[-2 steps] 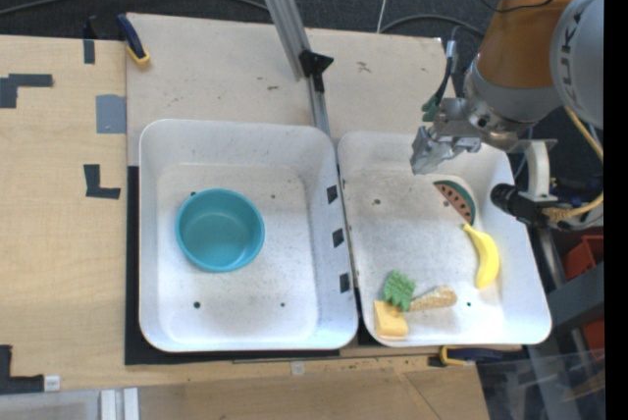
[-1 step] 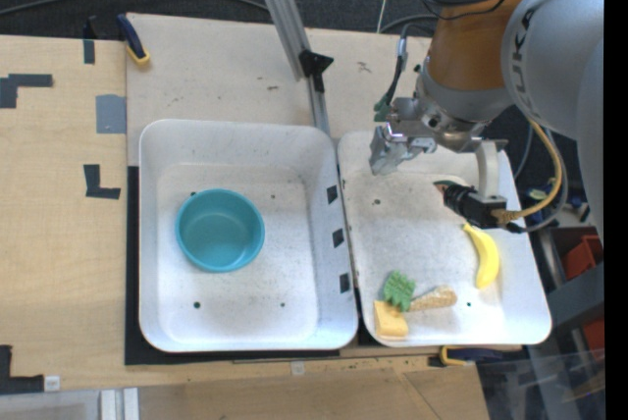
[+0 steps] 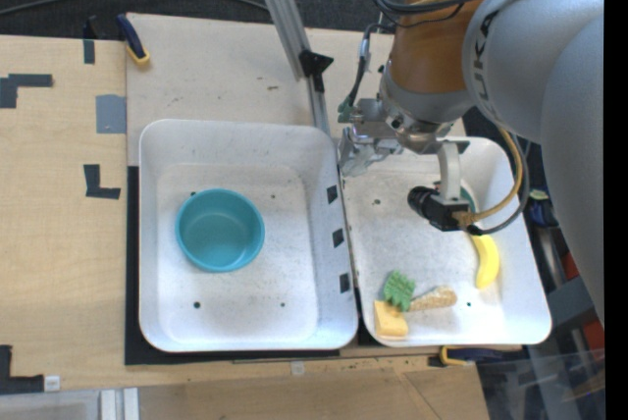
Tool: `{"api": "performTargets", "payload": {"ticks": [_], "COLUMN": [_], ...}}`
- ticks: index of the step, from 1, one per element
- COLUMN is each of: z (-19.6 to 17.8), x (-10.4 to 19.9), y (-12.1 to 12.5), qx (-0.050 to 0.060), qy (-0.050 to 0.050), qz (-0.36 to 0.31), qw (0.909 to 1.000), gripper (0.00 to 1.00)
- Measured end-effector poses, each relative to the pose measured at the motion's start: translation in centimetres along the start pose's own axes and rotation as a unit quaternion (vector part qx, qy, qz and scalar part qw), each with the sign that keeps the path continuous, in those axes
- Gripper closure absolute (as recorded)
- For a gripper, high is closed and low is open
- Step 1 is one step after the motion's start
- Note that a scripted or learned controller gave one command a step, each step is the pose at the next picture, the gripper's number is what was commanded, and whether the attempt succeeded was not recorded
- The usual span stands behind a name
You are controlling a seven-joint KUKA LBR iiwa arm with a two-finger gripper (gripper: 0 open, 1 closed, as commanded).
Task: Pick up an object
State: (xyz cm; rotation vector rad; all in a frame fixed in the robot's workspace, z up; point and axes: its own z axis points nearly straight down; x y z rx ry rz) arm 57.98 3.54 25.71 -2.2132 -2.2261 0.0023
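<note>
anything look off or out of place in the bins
Nothing looks spilled or broken. The blue bowl sits upright in the left bin. The banana, green toy, yellow block and tan piece lie crowded at the right bin's near edge.

Two shallow white bins [image 3: 162,148] are seen; one teal round bowl [image 3: 220,230]; one yellow banana [image 3: 486,261]; one green leafy toy [image 3: 397,288]; one yellow block [image 3: 390,321]; one tan bread-like stick [image 3: 434,299].

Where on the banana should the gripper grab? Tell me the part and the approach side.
Grip the banana at its middle, coming straight down from above, fingers across its narrow width. It lies flat, roughly lengthwise toward the camera, in the right bin, near the right wall.
</note>
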Motion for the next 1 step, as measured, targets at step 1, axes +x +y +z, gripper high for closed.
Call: {"api": "performTargets", "payload": {"ticks": [1], "z": [0.23], "x": [5.52], "y": [0.53], "qx": [0.000], "qy": [0.000], "qz": [-0.001], "qw": [1.0000], "gripper": [1.00]}}
